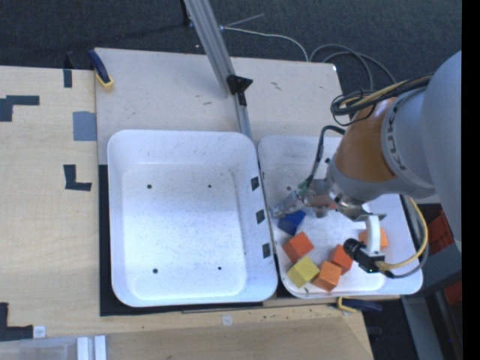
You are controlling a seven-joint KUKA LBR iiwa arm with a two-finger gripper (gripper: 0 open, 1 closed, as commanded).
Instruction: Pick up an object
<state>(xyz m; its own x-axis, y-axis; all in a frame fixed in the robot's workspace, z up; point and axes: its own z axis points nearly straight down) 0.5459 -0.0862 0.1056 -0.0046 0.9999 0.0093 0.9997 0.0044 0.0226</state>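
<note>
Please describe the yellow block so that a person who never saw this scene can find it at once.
Look in the right bin, the one under the arm. Near its front edge lies a cluster of small blocks. The yellow block is the cluster's only yellow one, beside orange neighbours.

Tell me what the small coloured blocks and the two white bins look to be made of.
The small orange cube, yellow cube and blue block look like painted wood or matte plastic: flat even colour, crisp edges, no shine. Which of the two cannot be told. The shallow white left bin and white right bin look like moulded plastic: rounded corners, smooth thin rims, faint scuffs.
</note>
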